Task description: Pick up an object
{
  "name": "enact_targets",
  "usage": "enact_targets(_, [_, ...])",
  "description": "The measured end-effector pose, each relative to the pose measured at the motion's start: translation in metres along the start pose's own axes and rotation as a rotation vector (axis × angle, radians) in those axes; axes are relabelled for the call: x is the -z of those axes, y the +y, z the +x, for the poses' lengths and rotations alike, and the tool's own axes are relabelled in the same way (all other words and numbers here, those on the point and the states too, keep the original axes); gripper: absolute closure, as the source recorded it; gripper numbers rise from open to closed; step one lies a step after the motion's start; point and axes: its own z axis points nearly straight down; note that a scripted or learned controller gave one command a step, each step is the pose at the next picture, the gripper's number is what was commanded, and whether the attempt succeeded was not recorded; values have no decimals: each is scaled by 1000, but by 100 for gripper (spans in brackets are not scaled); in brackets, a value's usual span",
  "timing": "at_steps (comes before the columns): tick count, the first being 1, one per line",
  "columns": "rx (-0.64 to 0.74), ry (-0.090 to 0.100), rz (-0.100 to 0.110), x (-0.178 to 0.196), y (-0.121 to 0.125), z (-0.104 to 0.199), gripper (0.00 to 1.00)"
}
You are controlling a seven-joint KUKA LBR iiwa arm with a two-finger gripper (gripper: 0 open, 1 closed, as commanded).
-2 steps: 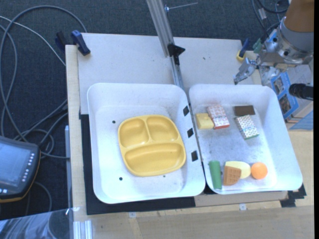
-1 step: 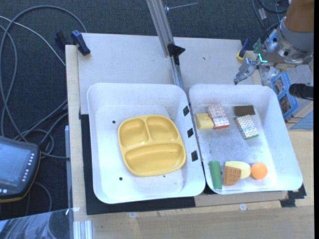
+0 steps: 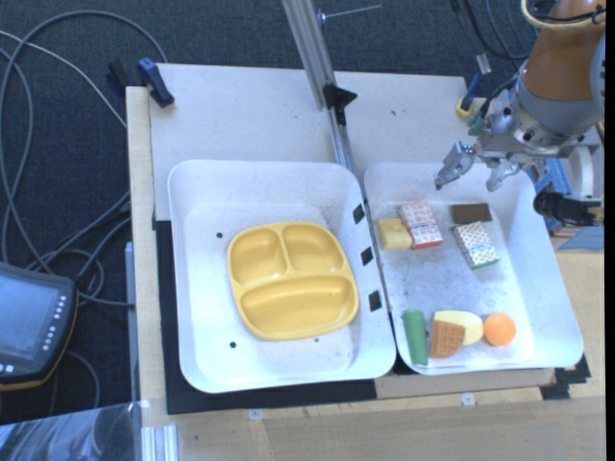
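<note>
My gripper (image 3: 476, 172) hangs over the far edge of the right bin (image 3: 544, 286), fingers spread apart and open with nothing between them. Below it in the bin lie a red-and-white patterned box (image 3: 421, 225), a yellow block (image 3: 392, 233) touching its left side, a brown flat piece (image 3: 470, 213) and a green-patterned box (image 3: 477, 245). Along the bin's near edge sit a green cylinder (image 3: 413, 336), a waffle-like orange piece (image 3: 447, 338), a yellow lemon-like piece (image 3: 466, 326) and an orange ball (image 3: 499, 329).
The left bin (image 3: 197, 286) holds a yellow divided plate (image 3: 291, 279). A metal pole (image 3: 306, 29) rises behind the two bins. A blue clamp (image 3: 154, 81) sits at the bench's far left corner. Cables and a screen (image 3: 34, 325) lie on the floor at left.
</note>
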Motion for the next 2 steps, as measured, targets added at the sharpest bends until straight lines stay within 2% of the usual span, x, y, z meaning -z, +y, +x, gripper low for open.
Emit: enact_targets(2, [-1, 0, 0, -93, -9, -13, 0])
